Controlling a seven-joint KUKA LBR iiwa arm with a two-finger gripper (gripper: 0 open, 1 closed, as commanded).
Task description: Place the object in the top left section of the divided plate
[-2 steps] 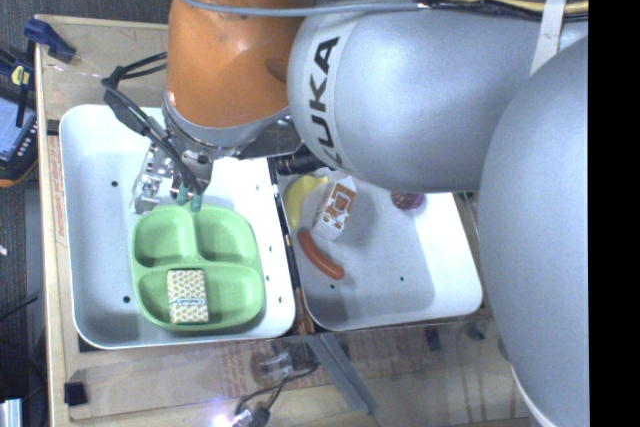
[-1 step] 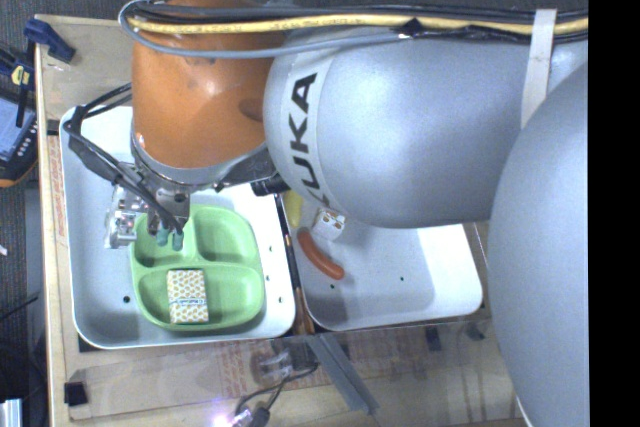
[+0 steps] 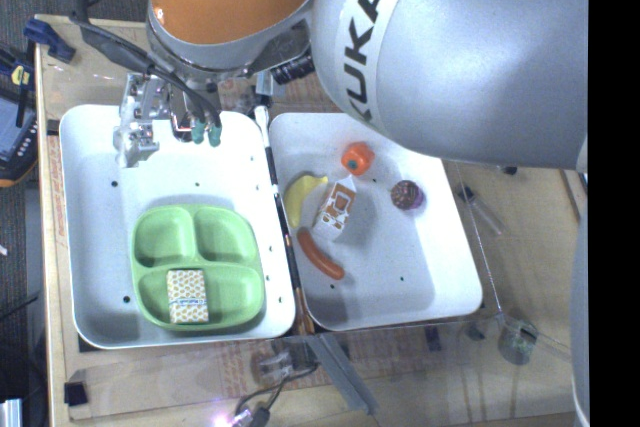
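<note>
Showing the divided plate (image 3: 198, 265), green, in the left bin (image 3: 85, 215) on the counter, with a patterned square object (image 3: 187, 295) lying in its large lower section; both upper sections, including the top left target, hold nothing. The gripper (image 3: 165, 120) hovers over the left bin's far edge, well apart from the plate; whether its jaws are apart or together cannot be told. As judged, placement in the top left section remains undone. The right bin (image 3: 440, 285) holds a sausage (image 3: 320, 255), carton (image 3: 336, 208) and other items.
</note>
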